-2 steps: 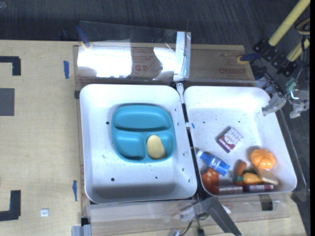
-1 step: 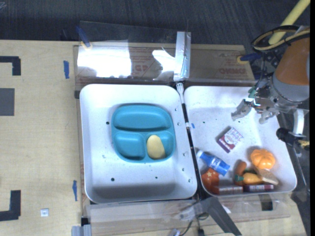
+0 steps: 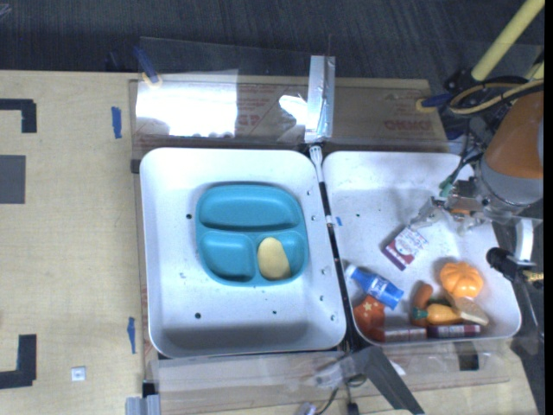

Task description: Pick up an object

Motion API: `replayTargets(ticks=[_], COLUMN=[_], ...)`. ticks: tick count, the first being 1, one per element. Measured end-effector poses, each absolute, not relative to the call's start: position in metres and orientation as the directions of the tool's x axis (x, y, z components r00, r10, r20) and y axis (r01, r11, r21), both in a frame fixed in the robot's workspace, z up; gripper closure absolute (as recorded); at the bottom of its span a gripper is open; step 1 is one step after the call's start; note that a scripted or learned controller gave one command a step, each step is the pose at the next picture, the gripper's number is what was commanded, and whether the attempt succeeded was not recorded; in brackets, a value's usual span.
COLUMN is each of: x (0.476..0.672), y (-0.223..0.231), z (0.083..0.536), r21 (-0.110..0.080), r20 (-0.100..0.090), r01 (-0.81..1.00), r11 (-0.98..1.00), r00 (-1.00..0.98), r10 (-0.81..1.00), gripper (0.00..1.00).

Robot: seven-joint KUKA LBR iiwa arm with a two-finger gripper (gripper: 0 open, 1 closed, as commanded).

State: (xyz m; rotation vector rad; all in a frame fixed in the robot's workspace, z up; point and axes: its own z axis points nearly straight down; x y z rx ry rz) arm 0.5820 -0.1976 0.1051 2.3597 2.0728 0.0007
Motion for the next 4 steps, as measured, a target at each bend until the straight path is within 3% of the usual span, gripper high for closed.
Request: replayTargets(ticks=[1,2,3,4], x=[0.564,0.491,0.480,0.480], y=[-0.131,-0.106,-0.132,-0.132], z=[0.094,0.088,0.112,0.112], r21=[0.022,0.004,0.003,0.002], r20=[-0.001,0.002,-0.002,-0.001], r01=[0.993,0.998,0.984,0.984], r11=[-0.119,-0.065,0.179,0.179], r00=[0.119,0.065,-0.179,-0.179], r10=[0.993,0.998,0.984,0.984], gripper=[0.00,0.00,0.00,0.00])
